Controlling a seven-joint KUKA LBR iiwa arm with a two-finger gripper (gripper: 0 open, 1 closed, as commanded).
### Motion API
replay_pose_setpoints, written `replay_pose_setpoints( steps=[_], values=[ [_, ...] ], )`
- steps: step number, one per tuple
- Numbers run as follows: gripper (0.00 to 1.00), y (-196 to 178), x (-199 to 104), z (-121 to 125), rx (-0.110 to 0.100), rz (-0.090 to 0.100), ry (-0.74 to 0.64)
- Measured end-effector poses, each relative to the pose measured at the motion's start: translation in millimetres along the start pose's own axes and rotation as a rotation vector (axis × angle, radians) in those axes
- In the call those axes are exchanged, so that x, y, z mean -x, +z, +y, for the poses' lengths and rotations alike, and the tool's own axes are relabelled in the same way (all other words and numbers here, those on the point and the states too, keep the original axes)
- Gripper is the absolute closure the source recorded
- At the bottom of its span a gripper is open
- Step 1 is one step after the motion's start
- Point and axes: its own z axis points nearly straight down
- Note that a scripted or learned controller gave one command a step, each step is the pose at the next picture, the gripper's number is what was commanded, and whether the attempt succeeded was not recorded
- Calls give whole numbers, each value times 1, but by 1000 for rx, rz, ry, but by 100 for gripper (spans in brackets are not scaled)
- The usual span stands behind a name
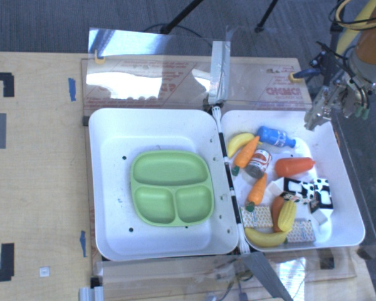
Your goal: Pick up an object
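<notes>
The right bin [348,196] holds a heap of toy food: a blue bottle [277,137], a yellow banana [237,143], two carrots [246,152] [257,189], a small can [259,163], a red pepper [294,165], a black-and-white checked piece [309,190], a corn cob [287,215] and a second banana [266,236]. My gripper [318,113] hangs over the bin's far right corner, above and to the right of the blue bottle, apart from all the objects.
The left bin [106,143] bears a green divided plate [172,187] in its middle. A clear plastic wall [175,80] rises behind both bins. Cables and the arm's wrist [351,49] crowd the upper right.
</notes>
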Motion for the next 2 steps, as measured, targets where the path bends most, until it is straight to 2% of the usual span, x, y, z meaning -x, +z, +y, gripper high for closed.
replay_pose_setpoints(
  steps=[1,2],
  values=[
    [100,-13,2,1,2,-12,1],
    [100,74,-32,-3,-2,8,284]
  ],
)
